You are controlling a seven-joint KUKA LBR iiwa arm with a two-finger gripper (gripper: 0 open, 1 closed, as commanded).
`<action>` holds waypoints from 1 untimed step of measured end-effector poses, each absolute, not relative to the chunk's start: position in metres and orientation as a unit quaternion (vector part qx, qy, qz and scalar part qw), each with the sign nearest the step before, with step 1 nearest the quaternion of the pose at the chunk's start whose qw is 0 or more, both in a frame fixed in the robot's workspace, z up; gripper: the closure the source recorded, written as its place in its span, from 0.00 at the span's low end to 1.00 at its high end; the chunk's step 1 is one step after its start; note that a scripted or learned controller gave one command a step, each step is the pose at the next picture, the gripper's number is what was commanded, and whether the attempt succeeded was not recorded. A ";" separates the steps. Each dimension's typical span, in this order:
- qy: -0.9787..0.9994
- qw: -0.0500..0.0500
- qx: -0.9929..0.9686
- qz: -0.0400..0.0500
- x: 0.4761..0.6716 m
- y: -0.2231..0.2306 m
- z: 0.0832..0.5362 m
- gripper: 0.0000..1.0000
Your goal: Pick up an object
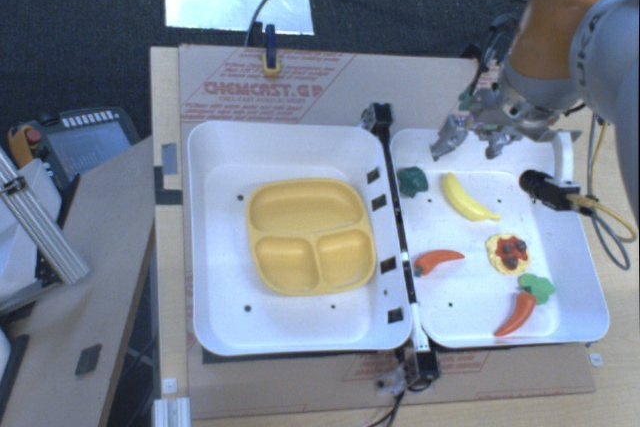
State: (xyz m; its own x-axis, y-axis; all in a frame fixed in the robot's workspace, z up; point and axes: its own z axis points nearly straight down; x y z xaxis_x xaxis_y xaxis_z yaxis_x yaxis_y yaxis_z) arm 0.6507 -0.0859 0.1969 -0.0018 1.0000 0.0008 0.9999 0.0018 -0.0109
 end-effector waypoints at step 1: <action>-0.708 -0.001 -0.706 -0.001 0.653 -0.086 0.205 0.00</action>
State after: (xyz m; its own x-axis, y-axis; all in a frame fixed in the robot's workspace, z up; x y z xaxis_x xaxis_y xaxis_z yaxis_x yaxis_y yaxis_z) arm 0.6527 -0.0858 0.2054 -0.0030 1.0000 0.0000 1.0000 0.0030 0.0017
